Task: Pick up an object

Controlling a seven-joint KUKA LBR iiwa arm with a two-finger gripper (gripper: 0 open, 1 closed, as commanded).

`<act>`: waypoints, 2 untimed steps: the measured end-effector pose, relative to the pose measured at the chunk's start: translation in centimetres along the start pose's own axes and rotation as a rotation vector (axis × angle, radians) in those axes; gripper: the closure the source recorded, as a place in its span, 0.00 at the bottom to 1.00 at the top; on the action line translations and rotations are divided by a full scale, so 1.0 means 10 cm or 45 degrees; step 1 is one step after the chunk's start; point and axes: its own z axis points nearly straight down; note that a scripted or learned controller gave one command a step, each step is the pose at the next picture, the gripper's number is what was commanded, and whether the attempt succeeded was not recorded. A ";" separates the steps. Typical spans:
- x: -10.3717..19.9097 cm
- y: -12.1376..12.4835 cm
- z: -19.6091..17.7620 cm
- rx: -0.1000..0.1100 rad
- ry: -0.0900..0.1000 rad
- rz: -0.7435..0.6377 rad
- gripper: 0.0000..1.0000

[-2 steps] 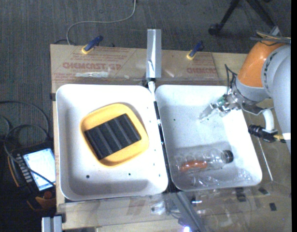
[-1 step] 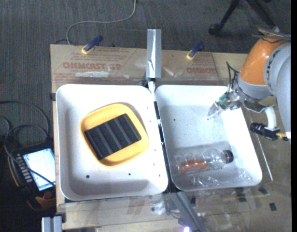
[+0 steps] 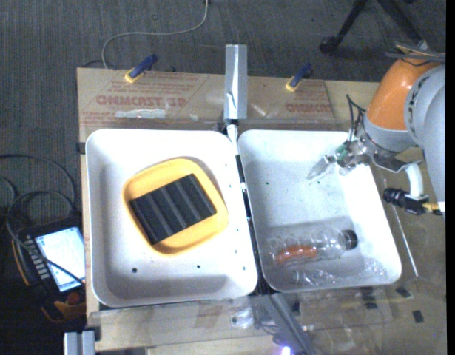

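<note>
A yellow tray-like object with a black ribbed centre [image 3: 176,204] lies tilted in the left bin [image 3: 109,161]. A clear plastic bottle with a dark cap and an orange-red patch inside [image 3: 312,248] lies on its side near the front of the right bin [image 3: 375,205]. Crumpled clear plastic [image 3: 316,276] rests just in front of the bottle. My gripper [image 3: 325,166] hangs over the back right part of the right bin, its fingers pointing left and slightly down, well apart from the bottle. Nothing shows between its fingers.
The arm's orange band [image 3: 393,102] and grey body reach in over the right bin's far right rim. A metal post [image 3: 235,80] stands behind the gap between the bins. Two blue-and-yellow clamps [image 3: 140,68] hold the cardboard backing. A handheld screen device [image 3: 53,254] lies left of the bench.
</note>
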 end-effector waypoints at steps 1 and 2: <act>0.36 -1.11 -0.39 0.010 0.010 0.192 0.00; 0.26 -1.28 -0.13 0.009 0.017 0.135 0.00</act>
